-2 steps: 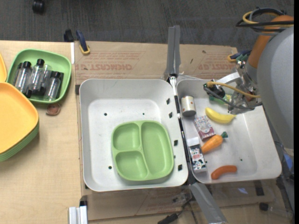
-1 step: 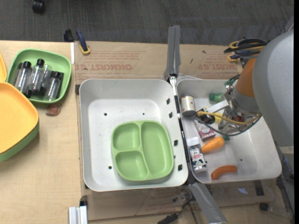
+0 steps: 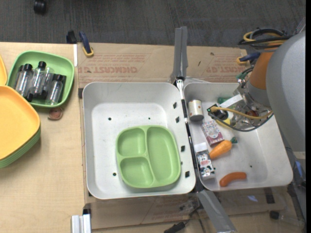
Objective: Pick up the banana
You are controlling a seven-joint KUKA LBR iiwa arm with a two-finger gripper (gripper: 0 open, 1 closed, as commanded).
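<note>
Crowded by cables, the claw [image 3: 232,109], its grip impossible to tell, hangs over the banana [image 3: 224,121]; 1 slip could snag the can [image 3: 195,109] or carrot [image 3: 221,149] nearby.

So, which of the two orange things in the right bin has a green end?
The carrot, lying beside the pink packet; the orange sausage nearer the front has none.

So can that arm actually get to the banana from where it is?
Probably yes. The arm hangs over the right bin, and the banana lies just beneath its wrist, apart from the carrot and the can. Cables partly hide it, though.
</note>
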